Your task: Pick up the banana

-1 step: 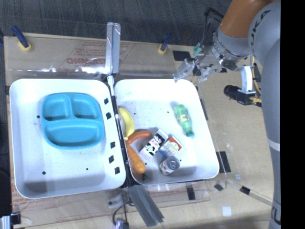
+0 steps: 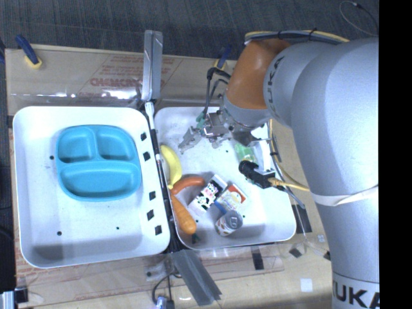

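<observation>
The curved yellow banana (image 2: 170, 164) lies along the left wall of the right shallow white plastic bin (image 2: 283, 227), its long axis running near to far. The metal two-finger claw (image 2: 193, 134), fingers apart and empty, hovers just beyond it, up and right.

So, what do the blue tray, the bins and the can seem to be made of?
Blue tray: likely moulded plastic, matte, with one even colour and soft rounded dividers. Bins: probably plastic too, smooth white with a slight sheen and rounded corners. Can: seems to be metal, since its top end looks silvery and reflective; the printed side may be paper or paint, which I cannot tell.
</observation>
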Motion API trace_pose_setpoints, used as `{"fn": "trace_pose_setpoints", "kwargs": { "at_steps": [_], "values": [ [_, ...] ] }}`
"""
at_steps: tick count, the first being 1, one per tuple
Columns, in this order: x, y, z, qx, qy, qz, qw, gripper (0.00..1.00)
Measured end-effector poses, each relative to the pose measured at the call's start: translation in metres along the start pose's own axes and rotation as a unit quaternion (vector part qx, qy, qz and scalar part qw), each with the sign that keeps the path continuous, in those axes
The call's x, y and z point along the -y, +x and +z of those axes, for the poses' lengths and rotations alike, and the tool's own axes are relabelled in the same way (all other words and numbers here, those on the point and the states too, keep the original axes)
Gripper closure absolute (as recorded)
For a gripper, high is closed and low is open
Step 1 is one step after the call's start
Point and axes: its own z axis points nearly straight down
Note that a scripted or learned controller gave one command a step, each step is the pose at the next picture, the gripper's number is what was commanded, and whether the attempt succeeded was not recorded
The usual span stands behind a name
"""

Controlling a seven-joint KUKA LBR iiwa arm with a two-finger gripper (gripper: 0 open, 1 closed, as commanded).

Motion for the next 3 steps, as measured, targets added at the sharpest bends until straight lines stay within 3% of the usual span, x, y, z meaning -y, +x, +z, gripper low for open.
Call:
{"fn": "trace_pose_setpoints", "kwargs": {
  "at_steps": [1, 2, 3],
  "values": [
    [0.010, -0.001, 0.043, 0.001, -0.001, -0.016, 0.9999, 0.00],
    [-0.035, -0.012, 0.042, 0.000, -0.002, 0.020, 0.9998, 0.00],
    [0.028, 0.001, 0.042, 0.002, -0.002, -0.004, 1.0000, 0.00]
  ]
}}
